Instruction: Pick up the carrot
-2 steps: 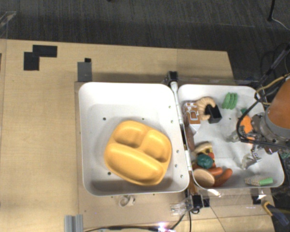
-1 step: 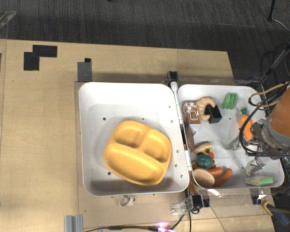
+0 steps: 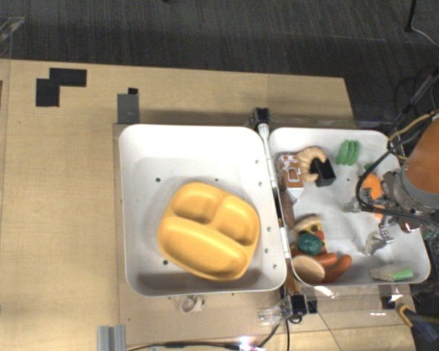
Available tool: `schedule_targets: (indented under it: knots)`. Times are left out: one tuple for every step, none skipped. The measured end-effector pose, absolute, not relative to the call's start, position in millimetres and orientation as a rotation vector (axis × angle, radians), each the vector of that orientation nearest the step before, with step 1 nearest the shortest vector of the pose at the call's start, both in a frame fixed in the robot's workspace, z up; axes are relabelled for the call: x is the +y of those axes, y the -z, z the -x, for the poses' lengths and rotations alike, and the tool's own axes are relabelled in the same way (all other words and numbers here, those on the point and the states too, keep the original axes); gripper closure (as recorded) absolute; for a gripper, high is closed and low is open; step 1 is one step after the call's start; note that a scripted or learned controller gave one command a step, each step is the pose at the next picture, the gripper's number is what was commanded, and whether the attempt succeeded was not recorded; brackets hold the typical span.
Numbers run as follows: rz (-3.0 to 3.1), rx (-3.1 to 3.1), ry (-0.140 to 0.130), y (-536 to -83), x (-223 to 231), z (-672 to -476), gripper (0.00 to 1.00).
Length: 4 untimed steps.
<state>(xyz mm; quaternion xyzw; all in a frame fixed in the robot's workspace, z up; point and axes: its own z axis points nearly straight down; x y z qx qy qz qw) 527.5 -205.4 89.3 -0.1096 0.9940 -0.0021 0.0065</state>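
The arm (image 3: 432,163) reaches into the right bin (image 3: 329,136) from the right, and its gripper (image 3: 381,238) hangs low over the bin's right half, above bare white floor. From this angle it cannot be told whether the gripper is wide or closed; nothing shows in its grasp.

A small orange piece (image 3: 373,187), which looks to be the carrot, lies just up-view of the gripper, close against the wrist. A black cable (image 3: 363,181) loops partly across it, so only part of it shows.

Other things lie around. A green block (image 3: 348,152) sits near the far wall, with a tan ring (image 3: 309,155) and a black piece (image 3: 323,172) to its left. A brown box (image 3: 290,172) lies by the left wall. Along the near left corner lie a teal lump (image 3: 312,244), a red sausage (image 3: 338,265) and a tan egg shape (image 3: 307,270), touching one another. A pale stick with a green tip (image 3: 392,274) lies near the gripper, at the near wall.

The left bin (image 3: 143,152) holds a big yellow loaf (image 3: 208,229).
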Motion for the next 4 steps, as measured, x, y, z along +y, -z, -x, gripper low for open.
schedule_targets:
  knots:
    - [0.821,3.016,0.011,-89.4,-205.1,-505.2,0.0]
    - [0.439,3.094,0.004,-88.6,-203.7,-590.0,0.0]
    - [0.437,3.083,0.009,-103.1,-203.1,-594.0,1.0]
    - [0.438,3.084,0.008,-102.7,-203.1,-593.7,0.0]
